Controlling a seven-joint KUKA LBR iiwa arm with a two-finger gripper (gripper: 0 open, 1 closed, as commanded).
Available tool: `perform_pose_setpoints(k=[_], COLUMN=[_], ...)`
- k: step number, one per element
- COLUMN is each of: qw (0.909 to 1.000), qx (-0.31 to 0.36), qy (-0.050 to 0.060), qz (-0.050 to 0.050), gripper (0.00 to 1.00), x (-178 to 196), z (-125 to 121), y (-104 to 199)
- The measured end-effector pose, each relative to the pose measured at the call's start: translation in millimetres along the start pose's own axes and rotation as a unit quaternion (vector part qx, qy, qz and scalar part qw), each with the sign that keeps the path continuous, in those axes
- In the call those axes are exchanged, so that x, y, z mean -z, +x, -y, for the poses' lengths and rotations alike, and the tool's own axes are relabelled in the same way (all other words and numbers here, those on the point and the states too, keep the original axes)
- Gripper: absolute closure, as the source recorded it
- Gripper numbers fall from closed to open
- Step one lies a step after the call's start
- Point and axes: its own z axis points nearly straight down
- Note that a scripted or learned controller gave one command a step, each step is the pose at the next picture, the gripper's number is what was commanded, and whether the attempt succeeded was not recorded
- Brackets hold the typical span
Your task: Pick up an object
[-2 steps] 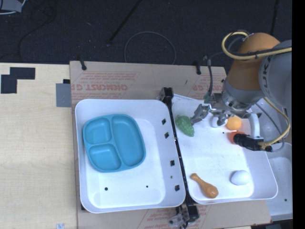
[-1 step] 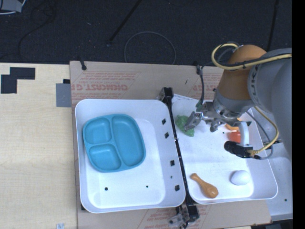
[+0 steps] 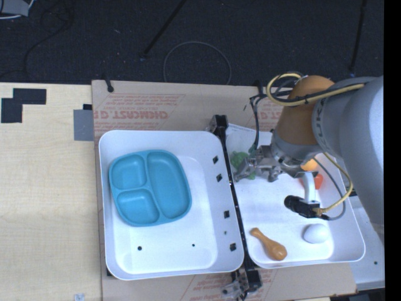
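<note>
Reaching into the right bin (image 3: 351, 246), the gripper (image 3: 254, 168) sits low by the divider, beside what may be one green object (image 3: 238, 160); whether its grip is wide or closed I cannot tell. Same bin: one white egg (image 3: 315, 233), one tan drumstick (image 3: 269, 244). Left bin (image 3: 207, 243): one blue plate (image 3: 150, 187)

A blue three-compartment plate (image 3: 150, 187) lay flat in the left white bin (image 3: 200, 256), toward that bin's left wall and nearer its far edge than its near one. The bin sat on a brown cardboard sheet (image 3: 163, 108) printed with red lettering, which covered the right part of the pale wooden bench (image 3: 44, 212). Beyond the bench's far edge, dark carpet (image 3: 94, 30) carried loose black cables (image 3: 197, 58).
</note>
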Motion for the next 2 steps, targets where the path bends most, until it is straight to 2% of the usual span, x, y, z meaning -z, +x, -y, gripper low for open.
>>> perform_pose_setpoints(k=[1, 2], qw=[1.0, 1.0], qx=[-0.002, -0.004], qy=[-0.001, -0.004], qz=[0.0, 0.001], gripper=[1.0, 1.0], x=[12.8, 55.3], z=[-0.4, 1.3], y=[-1.5, -3.6])
